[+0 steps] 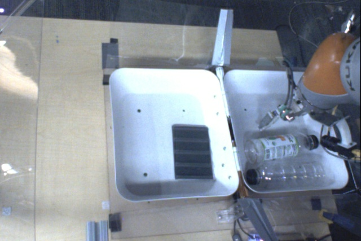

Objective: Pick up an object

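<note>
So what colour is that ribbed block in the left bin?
Black, or very dark grey, ribbed block; clearest in the camera view.

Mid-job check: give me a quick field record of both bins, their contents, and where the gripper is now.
left bin: one dark ribbed tray, lying flat
right bin: two clear plastic bottles on their sides
upper bottle: labelled, dark cap to the right
lower bottle: dark cap to the left
gripper: over right bin, above the bottles, holding nothing visible

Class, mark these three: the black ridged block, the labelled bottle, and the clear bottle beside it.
black ridged block (192,151), camera view, middle ridge.
labelled bottle (276,148), camera view, its label.
clear bottle (293,172), camera view, mid-body.
</note>
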You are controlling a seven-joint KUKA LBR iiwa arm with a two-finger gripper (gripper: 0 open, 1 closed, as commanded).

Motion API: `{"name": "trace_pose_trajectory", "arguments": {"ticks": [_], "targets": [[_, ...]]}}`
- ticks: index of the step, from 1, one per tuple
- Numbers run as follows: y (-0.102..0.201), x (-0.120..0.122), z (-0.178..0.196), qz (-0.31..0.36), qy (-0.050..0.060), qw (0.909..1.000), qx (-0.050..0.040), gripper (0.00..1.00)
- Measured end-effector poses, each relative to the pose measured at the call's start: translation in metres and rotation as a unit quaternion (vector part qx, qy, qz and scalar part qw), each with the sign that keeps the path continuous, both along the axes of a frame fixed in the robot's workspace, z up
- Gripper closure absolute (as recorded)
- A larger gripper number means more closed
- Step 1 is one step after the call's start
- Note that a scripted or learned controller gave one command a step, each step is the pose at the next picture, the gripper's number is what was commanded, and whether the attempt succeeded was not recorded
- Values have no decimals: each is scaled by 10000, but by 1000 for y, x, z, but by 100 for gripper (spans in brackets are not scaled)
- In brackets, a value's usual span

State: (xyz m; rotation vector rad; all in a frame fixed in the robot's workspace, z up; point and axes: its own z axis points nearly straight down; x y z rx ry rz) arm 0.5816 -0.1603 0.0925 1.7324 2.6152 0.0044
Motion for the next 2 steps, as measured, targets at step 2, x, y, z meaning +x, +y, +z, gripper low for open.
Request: {"name": "trace_pose_trajectory", "arguments": {"ticks": [2], "targets": [[60,-45,26,485,-5,9988,-1,0]]}}
